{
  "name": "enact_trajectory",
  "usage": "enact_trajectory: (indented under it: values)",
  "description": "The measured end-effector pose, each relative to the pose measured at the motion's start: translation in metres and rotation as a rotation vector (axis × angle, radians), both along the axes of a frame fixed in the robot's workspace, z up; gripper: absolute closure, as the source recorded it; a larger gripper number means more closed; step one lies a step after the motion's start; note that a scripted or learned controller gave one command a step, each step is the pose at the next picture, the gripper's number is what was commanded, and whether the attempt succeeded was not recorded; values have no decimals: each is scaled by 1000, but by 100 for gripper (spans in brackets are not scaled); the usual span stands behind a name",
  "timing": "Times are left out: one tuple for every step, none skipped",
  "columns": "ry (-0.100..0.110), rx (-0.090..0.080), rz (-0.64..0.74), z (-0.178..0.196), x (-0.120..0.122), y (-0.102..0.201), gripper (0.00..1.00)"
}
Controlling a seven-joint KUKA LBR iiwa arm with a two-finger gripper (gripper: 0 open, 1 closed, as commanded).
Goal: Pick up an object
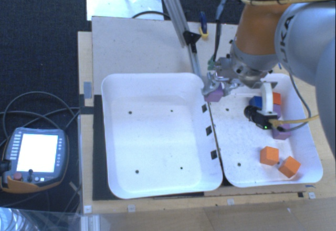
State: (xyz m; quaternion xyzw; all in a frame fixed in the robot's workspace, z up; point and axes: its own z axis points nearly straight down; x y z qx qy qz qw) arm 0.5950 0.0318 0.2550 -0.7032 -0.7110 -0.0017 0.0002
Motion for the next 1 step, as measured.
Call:
enact_trajectory:
  values:
    - [1, -1, -1, -2, 7, 46, 100]
